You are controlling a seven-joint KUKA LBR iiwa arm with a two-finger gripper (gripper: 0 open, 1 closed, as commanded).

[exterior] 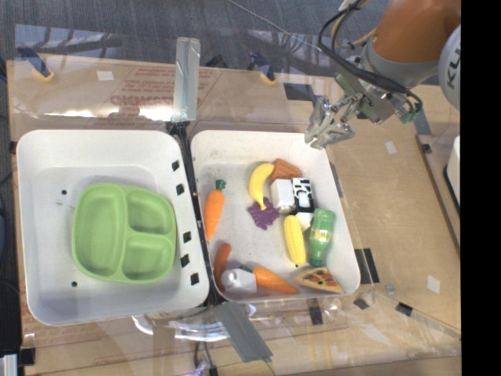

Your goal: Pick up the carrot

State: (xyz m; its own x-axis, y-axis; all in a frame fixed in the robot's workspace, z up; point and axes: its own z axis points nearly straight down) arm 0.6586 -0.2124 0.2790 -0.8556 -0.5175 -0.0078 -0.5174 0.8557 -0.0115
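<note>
So the gripper (322, 131) sits up at the far right corner of the right bin (235, 141), hanging over the rim, holding nothing; whether it's spread or closed I honestly can't tell from this angle. The carrot (213, 212) is way over on the opposite side, lying by the bin's left wall, down and to the left of the gripper, well apart from it. Its long axis runs roughly near-to-far, green stem end pointing to the far side, tip toward the near side.

Between the two there's the banana (261, 183) and a purple grape bunch (264, 215), but the carrot itself has bare floor on its right side (nice). The wall on its left looks like the tight spot to me. Heads up, there's another orange carrot-ish piece (273, 280) near the bin's front edge beside a pizza slice (319, 280), plus a corn cob (294, 240). The left bin (39, 155) has a green divided plate (124, 231).
</note>
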